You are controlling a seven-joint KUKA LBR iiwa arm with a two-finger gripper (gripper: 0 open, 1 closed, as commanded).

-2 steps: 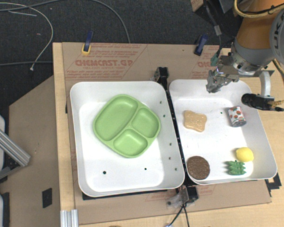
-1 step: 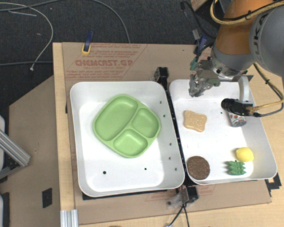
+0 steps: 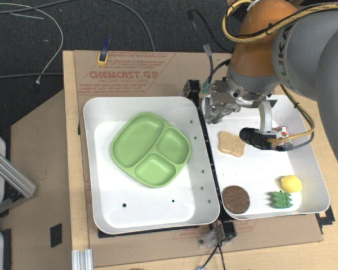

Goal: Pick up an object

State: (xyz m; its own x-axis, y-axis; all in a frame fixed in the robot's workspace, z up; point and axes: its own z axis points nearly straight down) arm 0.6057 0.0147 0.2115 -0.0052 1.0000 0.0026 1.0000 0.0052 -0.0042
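Arm: the grey arm with the orange band reaches in from the right, over the back of the right bin point(image 3: 314, 170).
Hand: the gripper point(image 3: 217, 112) hangs near the back left corner of that bin, close to the wall between the two bins. I cannot tell if it is open or closed, and I see nothing held in it.
Things to pick: four small toys lie in the right bin — a tan cracker point(image 3: 231, 144), a brown cookie point(image 3: 235, 198), a yellow lemon point(image 3: 291, 183) and a green leafy toy point(image 3: 280, 199).
Nearest one: the tan cracker lies flat just in front of the gripper, not touching it.
How it will handle: it looks light, stiff and thin, so it may be hard to get under — I would pinch it across its two side edges.
The others: the lemon is round and may roll away. The cookie is flat, right by the front wall.
Left bin: a green plate point(image 3: 151, 149) with three parts sits in the left bin point(image 3: 101, 207).
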